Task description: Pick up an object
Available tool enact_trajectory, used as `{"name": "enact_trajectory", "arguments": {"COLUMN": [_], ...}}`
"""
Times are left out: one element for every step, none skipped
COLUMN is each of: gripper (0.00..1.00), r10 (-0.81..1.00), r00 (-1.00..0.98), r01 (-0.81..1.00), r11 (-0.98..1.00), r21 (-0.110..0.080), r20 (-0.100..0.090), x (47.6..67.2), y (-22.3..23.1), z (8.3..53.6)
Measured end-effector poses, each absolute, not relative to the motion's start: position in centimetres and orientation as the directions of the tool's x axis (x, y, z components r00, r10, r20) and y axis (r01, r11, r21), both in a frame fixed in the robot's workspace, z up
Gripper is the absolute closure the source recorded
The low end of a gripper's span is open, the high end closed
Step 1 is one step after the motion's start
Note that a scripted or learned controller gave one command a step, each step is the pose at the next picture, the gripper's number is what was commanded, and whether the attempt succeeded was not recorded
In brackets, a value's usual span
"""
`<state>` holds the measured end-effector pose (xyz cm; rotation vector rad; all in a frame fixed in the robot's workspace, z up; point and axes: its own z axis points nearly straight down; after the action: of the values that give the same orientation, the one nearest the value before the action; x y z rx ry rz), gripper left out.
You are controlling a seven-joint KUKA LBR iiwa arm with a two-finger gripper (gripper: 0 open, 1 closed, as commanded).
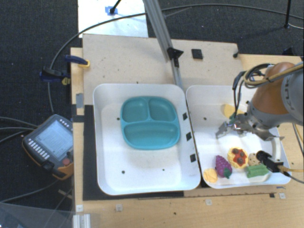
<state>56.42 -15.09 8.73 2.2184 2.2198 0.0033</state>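
- Left bin: teal divided plate, lying flat, well apart from the arm.
- Right bin: toys along the near edge — yellow piece, purple grape bunch, small pizza-like disc, green block.
- Gripper hovers above that bin's middle; how far the fingers are parted, cannot tell; nothing seen held.
- Step: approach, nothing grasped yet. Next, by my read: shift toward the near-edge cluster, descend over one toy.

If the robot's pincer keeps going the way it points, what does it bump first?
Probably the bare floor of the right bin. The pincer points down-left, above the toy food, though depth is unclear.
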Motion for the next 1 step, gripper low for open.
{"name": "enact_trajectory", "arguments": {"gripper": [1.0], "r10": [1.0], "r00": [-0.002], "r01": [1.0], "r11": [0.002], "r21": [0.014], "r20": [0.002], "x": [56.77], "y": [-14.88], "z": [10.07]}}
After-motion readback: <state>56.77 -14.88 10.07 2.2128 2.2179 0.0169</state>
